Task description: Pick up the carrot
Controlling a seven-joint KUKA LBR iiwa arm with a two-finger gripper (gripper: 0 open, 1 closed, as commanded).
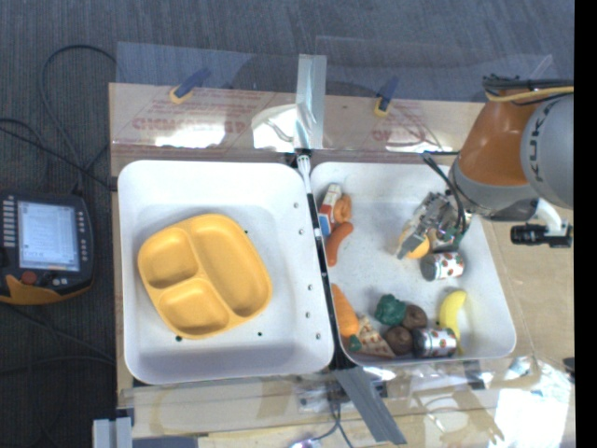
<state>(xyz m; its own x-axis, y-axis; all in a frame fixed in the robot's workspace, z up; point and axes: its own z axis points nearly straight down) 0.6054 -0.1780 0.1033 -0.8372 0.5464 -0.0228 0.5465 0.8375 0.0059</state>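
Quick read: the orange tapered carrot (pixel 344 312) lies in the right white bin (pixel 485 250), pressed along that bin's left wall, lower half, pointing roughly up and down the wall. Taking the carrot as landmark: a brown pizza-slice-looking toy (pixel 371 341) sits touching or nearly touching its lower end, a dark green lumpy toy (pixel 391 307) is just to its right, a brown round toy (pixel 401 338) and a silver can (pixel 435 343) further right and lower, a yellow banana-like piece (pixel 452 308) beyond those. Above the carrot, along the same wall, lie a red-orange sausage-shaped toy (pixel 338 238) and a small orange piece (pixel 342 207), easy to confuse with the target. The grey two-finger gripper (pixel 431 227) hangs well up and to the right of the carrot, over a small yellow-orange piece (pixel 416 246) and a white dotted cup-like thing (pixel 442 266); I can't tell how far the fingers are spread or whether anything sits between them, too cluttered. My judgement: the step is still the approach, so the arm needs to travel down-left to the carrot. Doing it well probably means fingers closing across the carrot's width, one finger slipping between carrot and wall, gripping the thicker upper part away from the pizza-like toy. Risk: wall blocks a finger, or it grabs the sausage instead. The yellow divided plate (pixel 203 273) sits in the other bin, far left of the carrot, not relevant.
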